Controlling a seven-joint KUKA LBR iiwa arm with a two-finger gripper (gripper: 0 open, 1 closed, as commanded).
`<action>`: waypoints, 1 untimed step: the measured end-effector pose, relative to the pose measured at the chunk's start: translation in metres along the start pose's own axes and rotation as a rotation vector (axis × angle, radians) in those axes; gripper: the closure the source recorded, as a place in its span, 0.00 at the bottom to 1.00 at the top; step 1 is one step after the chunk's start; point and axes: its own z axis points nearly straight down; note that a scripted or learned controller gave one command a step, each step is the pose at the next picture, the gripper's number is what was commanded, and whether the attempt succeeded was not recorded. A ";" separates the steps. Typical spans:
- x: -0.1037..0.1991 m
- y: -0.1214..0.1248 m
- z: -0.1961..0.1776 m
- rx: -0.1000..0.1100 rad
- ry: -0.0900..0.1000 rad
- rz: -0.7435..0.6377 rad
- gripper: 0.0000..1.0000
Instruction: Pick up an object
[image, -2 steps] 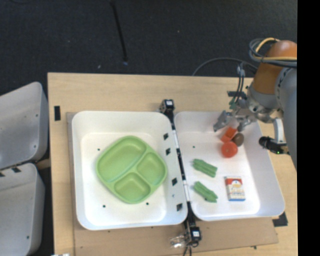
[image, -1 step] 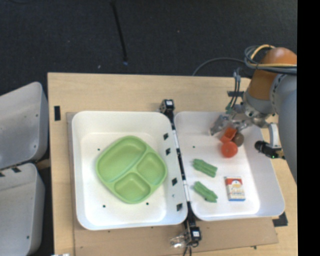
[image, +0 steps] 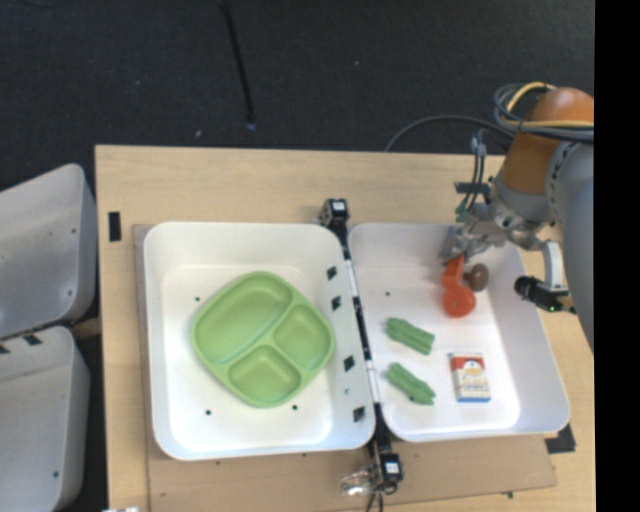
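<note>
Arm bends down, tool (image: 468, 252) over red object (image: 458, 295) (right bin (image: 530, 400)).

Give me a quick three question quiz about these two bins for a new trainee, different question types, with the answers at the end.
1. True or false: the green divided plate lies in the left bin.
2. How many green pieces lie in the right bin? A) one B) two C) four
3. Fill in: the gripper is above the ____ object near that bin's far edge.

Key: 1 true. 2 B: one piece, another. 3 red.
</note>
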 end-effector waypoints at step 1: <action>-0.001 0.007 -0.046 0.000 0.004 0.001 1.00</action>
